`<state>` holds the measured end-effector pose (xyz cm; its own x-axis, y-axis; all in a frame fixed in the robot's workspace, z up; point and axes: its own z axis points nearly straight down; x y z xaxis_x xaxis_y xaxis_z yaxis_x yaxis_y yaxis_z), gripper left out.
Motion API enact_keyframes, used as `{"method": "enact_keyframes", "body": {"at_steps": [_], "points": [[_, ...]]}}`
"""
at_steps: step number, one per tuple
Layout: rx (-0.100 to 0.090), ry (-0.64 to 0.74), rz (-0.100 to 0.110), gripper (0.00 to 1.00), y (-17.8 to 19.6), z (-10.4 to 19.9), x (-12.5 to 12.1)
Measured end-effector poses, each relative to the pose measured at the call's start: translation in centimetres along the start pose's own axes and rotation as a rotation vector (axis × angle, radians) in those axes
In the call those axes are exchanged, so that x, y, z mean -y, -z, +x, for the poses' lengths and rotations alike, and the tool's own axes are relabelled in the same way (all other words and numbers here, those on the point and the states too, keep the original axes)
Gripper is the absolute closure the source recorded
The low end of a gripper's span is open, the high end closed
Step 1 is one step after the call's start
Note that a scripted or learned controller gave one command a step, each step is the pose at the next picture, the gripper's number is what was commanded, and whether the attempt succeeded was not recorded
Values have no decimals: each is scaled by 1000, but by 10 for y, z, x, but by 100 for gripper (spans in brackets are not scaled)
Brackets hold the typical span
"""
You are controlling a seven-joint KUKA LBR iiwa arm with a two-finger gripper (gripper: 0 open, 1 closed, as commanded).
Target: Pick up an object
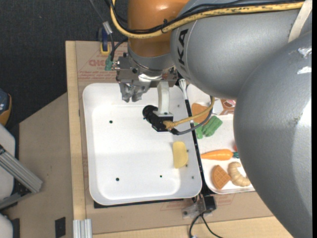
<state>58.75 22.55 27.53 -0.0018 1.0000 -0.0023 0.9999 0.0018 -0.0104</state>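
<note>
Seen from the fixed overhead camera, the grey KUKA arm with its orange band (156, 9) is stretched in from the right across the two shallow white plastic bins. The two-finger gripper (132, 92) is poised over the far end of the left-hand white bin (99, 148), close to its back rim. Nothing is seen between the grey fingers (128, 92); whether the jaws are parted or closed cannot be told from this angle.

The only loose item in the left bin, a pale yellow oblong piece of toy food (180, 154), is found near the bin's right wall, toward the front. It lies well apart from the gripper, diagonally forward and to the right in the picture, past a black bracket with a white upright (158, 118) hanging off the wrist. Its long axis runs roughly front to back, nearly parallel with the bin's right wall, so a grasp across its short width is judged the likelier fit, with the nearby wall a possible obstruction.

In the right-hand white bin (225, 190), partly covered by the arm, an orange plastic carrot (217, 155), a green ridged toy vegetable (209, 127), a tan croissant-shaped piece (238, 174) and a brown breaded-looking piece (220, 176) are gathered. No pick is judged to be made yet.
</note>
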Motion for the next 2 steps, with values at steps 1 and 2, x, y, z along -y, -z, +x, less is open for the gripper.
{"method": "enact_keyframes", "body": {"at_steps": [1, 2], "points": [[-2, -1, -7, 100, 12, -1, 8], [-3, -1, -9, 100, 16, -1, 10]]}}
